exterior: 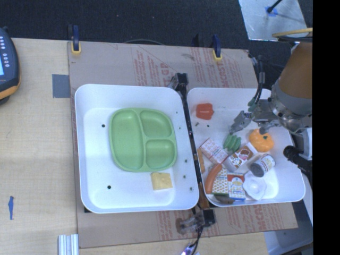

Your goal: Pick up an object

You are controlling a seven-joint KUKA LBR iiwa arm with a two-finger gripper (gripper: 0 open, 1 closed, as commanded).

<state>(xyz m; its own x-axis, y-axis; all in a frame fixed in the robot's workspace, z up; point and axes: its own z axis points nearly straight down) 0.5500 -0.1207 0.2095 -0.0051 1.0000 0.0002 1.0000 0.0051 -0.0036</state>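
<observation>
White plastic forms the two shallow bins that sit side by side on a brown cardboard sheet [154,68] over the wooden tabletop [32,158]. The left bin [85,142] holds a green divided plate [142,139] near its middle, with a small yellow block [161,180] just below the plate's lower right corner, apart from it.

The right bin [289,187] is crowded. A red piece [204,110] lies alone near its upper left. Lower down, a pink-and-white box [213,150], a green item [231,142], an orange sausage-shaped piece [212,177], a small printed carton [235,186], a brown-and-white packet [244,155], a grey can [262,165] and a white cup-like thing [256,187] lie close together, several touching. An orange pumpkin-like toy [261,141] sits at the right of this cluster.

From the right of the frame the grey arm [297,73] reaches in over the right bin. The hand [249,121] hangs in the upper middle of that bin, just above the pumpkin-like toy and the green item. Its dark fingers [238,122] look spread apart, one pointing toward the left, and nothing can be seen between them.

Two blue-and-yellow clamps [75,39] pin the cardboard's upper edge, and a dark device with a yellow rim [8,62] lies at the frame's left edge.
</observation>
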